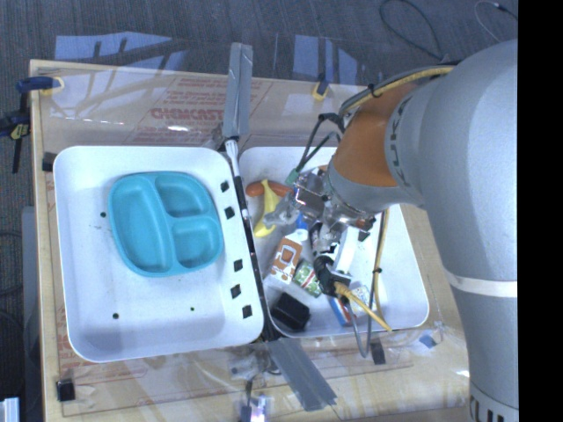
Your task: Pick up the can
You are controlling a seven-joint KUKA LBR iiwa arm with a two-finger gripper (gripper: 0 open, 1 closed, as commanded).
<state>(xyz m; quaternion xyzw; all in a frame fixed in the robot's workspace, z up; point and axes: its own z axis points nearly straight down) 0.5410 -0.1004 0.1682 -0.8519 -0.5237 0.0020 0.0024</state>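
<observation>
The grey arm with the orange band reaches in from three o'clock and is down over the right-hand shallow white bin. The two-finger gripper sits low among the clutter near the bin's middle. Whether it is apart, together or clamped on anything cannot be told — wrist hardware and cables cover it.

Step in hand, as judged: the approach or grasp attempt. No can is positively identifiable. The task's can may lie under the wrist or among the crowded items; its place cannot be fixed.

Near to far, from six o'clock:
- a black block-shaped object against the bin's near wall;
- a thin yellow rod with a wooden stick and blue item at about five o'clock of the gripper;
- an orange-and-white printed carton touching a green-labelled packet, at eight o'clock of the gripper;
- a yellow curved piece and an orange rounded item at ten o'clock.

The left bin, at nine o'clock, holds a turquoise three-compartment plastic tray, well apart from the work.

The next move calls for confirming the can's location first — the packed cartons and rod stand close enough to be snagged instead.
</observation>
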